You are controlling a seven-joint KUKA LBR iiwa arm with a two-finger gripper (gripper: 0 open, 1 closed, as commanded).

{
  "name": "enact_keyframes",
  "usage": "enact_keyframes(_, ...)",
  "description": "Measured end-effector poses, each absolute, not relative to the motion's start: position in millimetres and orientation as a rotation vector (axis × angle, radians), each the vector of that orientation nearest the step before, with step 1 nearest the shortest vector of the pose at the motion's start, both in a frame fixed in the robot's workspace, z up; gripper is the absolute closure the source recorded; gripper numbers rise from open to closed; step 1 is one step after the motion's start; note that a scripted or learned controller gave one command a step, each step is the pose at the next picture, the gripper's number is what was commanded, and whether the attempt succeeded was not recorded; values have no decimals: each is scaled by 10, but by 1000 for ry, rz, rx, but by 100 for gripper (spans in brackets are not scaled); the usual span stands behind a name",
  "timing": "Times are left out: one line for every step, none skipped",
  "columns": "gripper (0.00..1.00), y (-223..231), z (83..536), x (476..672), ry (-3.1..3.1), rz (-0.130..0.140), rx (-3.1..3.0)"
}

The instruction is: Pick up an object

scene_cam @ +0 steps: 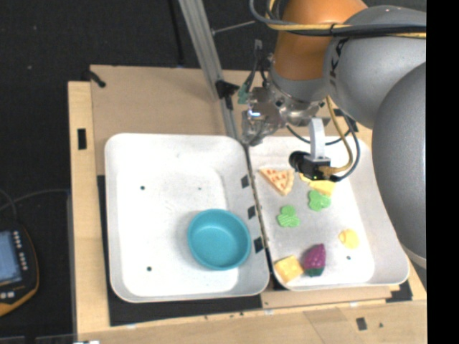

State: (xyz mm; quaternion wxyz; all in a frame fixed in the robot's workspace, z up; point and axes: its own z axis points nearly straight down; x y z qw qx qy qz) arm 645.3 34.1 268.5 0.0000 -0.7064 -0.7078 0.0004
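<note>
Camera view had the right bin point(373, 264) holding all the small pieces: orange pizza-slice toy point(277, 179) near its upper left, two green pieces point(288, 216) and point(318, 201) mid-bin, a yellow piece point(324, 188) just above the second green one, another small yellow one point(348, 238) to the right, then a yellow block point(288, 268) touching a purple grape-like toy point(314, 259) at the near edge. Gripper point(252, 126) sat over the bin's far left corner, above the divider, well apart from every piece. Jaw state: can't tell, probably nothing held. Left bin point(136, 163) held a teal bowl point(218, 238) near its front right.
</note>
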Motion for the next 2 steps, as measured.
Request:
enact_keyframes(100,765,2664,6510,-2225,-1,-2220)
enact_keyframes(0,762,2665,6510,-2226,0,-2220)
